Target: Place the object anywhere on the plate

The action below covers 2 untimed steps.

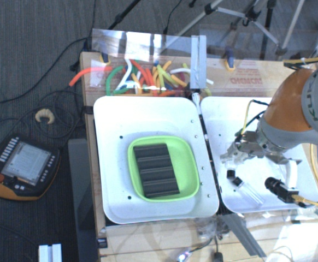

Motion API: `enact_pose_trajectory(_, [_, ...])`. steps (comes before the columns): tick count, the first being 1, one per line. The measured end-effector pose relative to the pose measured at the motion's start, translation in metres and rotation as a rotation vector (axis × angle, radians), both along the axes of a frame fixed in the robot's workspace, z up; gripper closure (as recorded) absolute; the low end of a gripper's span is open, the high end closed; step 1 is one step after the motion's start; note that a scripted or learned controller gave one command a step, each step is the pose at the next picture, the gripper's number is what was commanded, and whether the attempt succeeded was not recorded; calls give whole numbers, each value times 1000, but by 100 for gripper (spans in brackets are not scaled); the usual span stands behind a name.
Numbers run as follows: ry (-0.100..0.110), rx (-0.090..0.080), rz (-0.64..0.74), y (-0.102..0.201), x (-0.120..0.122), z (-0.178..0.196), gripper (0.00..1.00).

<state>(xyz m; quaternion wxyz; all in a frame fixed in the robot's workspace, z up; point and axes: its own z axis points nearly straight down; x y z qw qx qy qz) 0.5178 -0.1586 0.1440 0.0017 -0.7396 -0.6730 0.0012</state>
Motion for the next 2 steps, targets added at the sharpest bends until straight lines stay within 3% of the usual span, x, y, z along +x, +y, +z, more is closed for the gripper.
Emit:
enact_pose_trajectory(1, [-6,-1,114,48,-33,31,100])
enact_pose_trajectory(2, [-5,0,376,86,-33,40,100])
